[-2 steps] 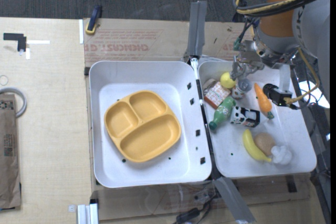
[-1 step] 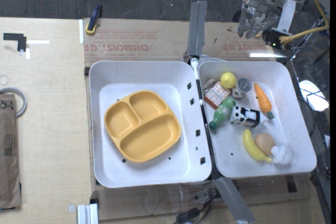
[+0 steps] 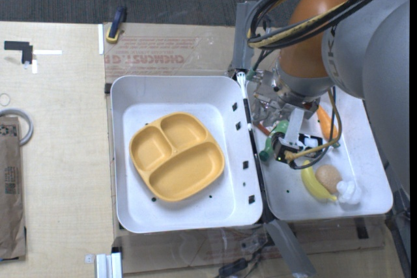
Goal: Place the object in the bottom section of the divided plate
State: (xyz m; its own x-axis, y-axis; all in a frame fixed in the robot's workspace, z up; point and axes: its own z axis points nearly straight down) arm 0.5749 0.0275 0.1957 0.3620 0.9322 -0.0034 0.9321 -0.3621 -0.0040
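A yellow divided plate [image 3: 177, 156] lies in the left white bin [image 3: 130, 205], with two small sections at its far side and one large section [image 3: 186, 171] at its near side; all sections hold nothing. My gripper [image 3: 270, 135] is low over the left side of the right bin [image 3: 371, 205], close to the wall between the bins. A small green object [image 3: 267, 152] sits right at the gripper's tip; whether it is held is unclear.
In the right bin lie a yellow banana [image 3: 314, 184], a tan egg-shaped thing [image 3: 328, 176], a white crumpled thing [image 3: 349, 192] and an orange carrot-like piece [image 3: 325, 122] partly behind the wrist. A blue and yellow tool [image 3: 116, 24] rests on the cardboard behind the left bin.
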